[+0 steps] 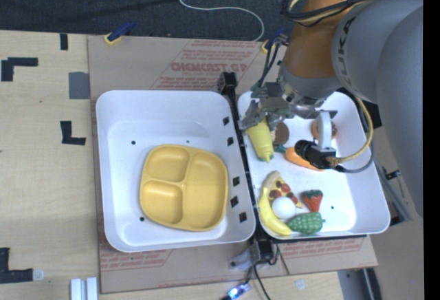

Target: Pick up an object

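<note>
The right bin (368, 219) holds several toy foods. A yellow squeeze bottle (261, 141) lies near its left wall, with a brown piece (281, 132) beside it. An orange carrot (300, 157) lies to the right of the bottle. At the front sit a banana (269, 215), a pizza slice (281, 190), a white egg (283, 208), a strawberry (314, 199) and a green vegetable (306, 223). My gripper (264, 113) hangs low over the top end of the yellow bottle, under the orange wrist band (313, 30). Its fingers are hidden among the wrist hardware.
The left bin (120, 126) carries a yellow divided plate (184, 186). A black clamp (227, 82) sits on the wall between the bins. The arm's grey body (392, 65) covers the right bin's back right corner. A white cable (206, 6) runs across the dark floor behind.
</note>
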